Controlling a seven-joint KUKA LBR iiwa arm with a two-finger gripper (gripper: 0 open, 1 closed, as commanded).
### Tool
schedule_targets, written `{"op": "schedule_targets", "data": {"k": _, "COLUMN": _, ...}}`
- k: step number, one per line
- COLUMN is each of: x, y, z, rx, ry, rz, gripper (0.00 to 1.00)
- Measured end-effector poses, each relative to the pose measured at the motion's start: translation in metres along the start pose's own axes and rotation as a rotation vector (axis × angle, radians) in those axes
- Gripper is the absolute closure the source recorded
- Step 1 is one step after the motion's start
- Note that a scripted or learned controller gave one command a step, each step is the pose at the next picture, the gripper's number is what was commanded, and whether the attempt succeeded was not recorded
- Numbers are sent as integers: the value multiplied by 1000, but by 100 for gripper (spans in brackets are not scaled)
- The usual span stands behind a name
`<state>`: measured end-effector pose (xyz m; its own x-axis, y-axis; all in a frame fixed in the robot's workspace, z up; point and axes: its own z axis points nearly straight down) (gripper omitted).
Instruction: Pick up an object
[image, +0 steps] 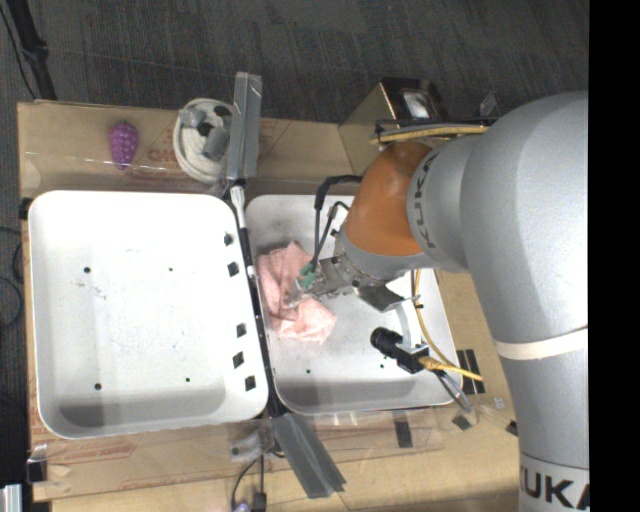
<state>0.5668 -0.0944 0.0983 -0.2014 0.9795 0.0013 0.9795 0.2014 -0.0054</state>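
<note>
The gripper (312, 282) is touching the pink cloth (290, 268); I cannot tell if it is spread apart or squeezing. The cloth is lying in the bin (340, 385) under the arm. It should be pinching a thick fold, then lifting straight up. The bin wall (256, 300) just left of the cloth is crowding it. A purple toy (123, 143) is sitting far from the cloth, outside the bins.

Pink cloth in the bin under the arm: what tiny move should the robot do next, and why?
Probably a small, slow lift straight up. The gripper is right down on the crumpled pink cloth in the bin, so a gentle lift would show whether the cloth comes along.
</note>
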Motion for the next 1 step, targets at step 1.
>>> {"op": "schedule_targets", "data": {"k": 1, "x": 14, "y": 70, "z": -91, "rx": -1, "ry": -1, "rz": -143, "gripper": 100}}
